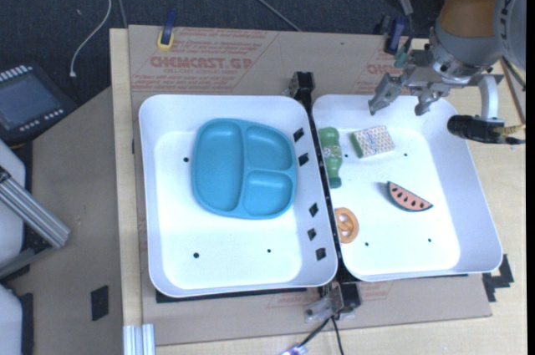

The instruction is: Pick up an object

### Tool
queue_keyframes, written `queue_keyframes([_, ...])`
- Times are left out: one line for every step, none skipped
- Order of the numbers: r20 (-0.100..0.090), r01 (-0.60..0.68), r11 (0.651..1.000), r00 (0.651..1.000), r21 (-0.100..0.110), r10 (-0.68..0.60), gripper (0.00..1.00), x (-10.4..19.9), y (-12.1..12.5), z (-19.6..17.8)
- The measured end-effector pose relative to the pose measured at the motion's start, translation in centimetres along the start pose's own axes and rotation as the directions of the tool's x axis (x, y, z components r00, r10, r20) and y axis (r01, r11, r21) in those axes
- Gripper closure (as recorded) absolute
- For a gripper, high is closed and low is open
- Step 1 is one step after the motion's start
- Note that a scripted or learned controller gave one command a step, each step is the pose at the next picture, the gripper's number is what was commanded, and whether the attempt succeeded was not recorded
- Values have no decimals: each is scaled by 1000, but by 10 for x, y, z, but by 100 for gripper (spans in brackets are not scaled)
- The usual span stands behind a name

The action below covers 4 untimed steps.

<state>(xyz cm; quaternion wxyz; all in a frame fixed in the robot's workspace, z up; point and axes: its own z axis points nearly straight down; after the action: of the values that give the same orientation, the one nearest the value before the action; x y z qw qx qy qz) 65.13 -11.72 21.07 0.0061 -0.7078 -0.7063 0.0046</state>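
While nothing is lifted yet, the likeliest target looks to be the small speckled packet (372, 141), lying flat near the far end of the right bin (468, 203), closest to the hand (410, 100). I'd judge it light and a bit soft, thin against the bin floor, so a pinch across its short sides, pressing down to the floor, seems the best hold; its wrapper may be slippery. Just beside it to the left stands out a green bottle (331, 156), lying along the bin's inner edge, rounded and stiff, apt to roll if nudged. Further toward the near side rests a watermelon slice toy (408, 198), flat and probably rigid, and a small pretzel (346, 223) near the inner wall, thin and awkward to catch. The hand hovers above the bin's far rim, its two fingers spread wide with nothing between them. Over in the left bin (167, 203) sits a blue divided plate (244, 168), well apart from all this, both bins resting on the counter (84, 195)
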Motion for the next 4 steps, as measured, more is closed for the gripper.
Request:
queue_keyframes([2, 2, 1000, 1000, -14, -2, 0, 0, 3, -8])
queue_keyframes([1, 2, 1000, 1000, -8, -2, 0, -3, 7, 53])
queue_keyframes([0, 2, 1000, 1000, -8, -2, 0, -2, 0, 98])
queue_keyframes([4, 3, 1000, 1000, -17, -3, 0, -2, 2, 122])
